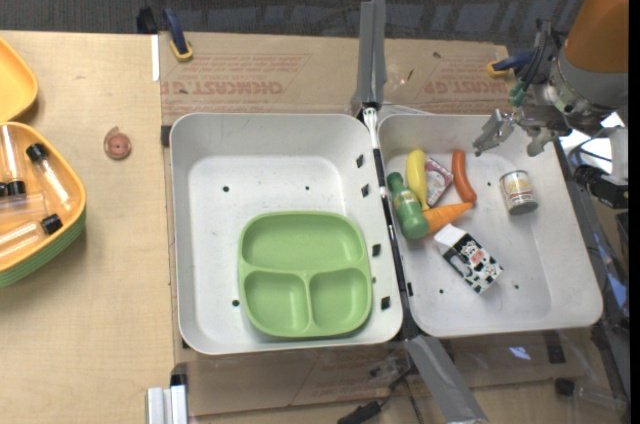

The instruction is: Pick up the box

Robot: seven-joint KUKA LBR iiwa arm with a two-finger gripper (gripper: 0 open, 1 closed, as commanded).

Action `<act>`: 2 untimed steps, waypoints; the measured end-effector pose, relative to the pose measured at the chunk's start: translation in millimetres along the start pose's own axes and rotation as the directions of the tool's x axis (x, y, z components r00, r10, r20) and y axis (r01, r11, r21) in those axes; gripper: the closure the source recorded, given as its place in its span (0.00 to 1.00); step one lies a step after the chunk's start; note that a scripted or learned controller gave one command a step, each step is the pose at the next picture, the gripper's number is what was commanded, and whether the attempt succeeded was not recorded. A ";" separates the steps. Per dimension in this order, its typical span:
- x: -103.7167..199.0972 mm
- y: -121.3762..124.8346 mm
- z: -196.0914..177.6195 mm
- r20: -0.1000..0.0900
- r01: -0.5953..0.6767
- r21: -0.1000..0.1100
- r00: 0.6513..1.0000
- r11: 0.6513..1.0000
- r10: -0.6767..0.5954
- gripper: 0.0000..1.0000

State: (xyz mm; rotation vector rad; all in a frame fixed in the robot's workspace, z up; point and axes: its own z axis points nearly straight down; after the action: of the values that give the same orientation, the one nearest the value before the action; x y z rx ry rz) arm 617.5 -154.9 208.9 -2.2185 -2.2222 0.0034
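Observation:
The box (pixel 470 259) is a small black-and-white carton lying flat and slanted in the right bin (pixel 560 292), toward its front middle. My gripper (pixel 515 132) hangs at the far right edge of that bin, up and to the right of the box and well apart from it. Its two fingers (pixel 487 133) are spread wide with nothing between them. The grey arm with its orange band (pixel 600 12) rises behind it at the right.
Left of the box lie a green bottle (pixel 406 207), a yellow banana (pixel 416 168), a foil packet (pixel 438 180), a red sausage (pixel 463 175) and an orange carrot (pixel 448 211). A small tin can (pixel 517 191) stands below the gripper. A green divided plate (pixel 305 274) sits in the left bin (pixel 200 212).

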 end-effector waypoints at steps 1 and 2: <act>-6.1 41.7 22.6 0.003 0.502 -0.003 0.865 0.865 -0.502 0.00; 4.4 42.3 17.0 0.004 0.697 -0.004 0.717 0.717 -0.697 0.00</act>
State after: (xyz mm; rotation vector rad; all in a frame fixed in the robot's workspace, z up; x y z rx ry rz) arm 659.7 -150.4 191.7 -1.2217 -2.8973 -0.0005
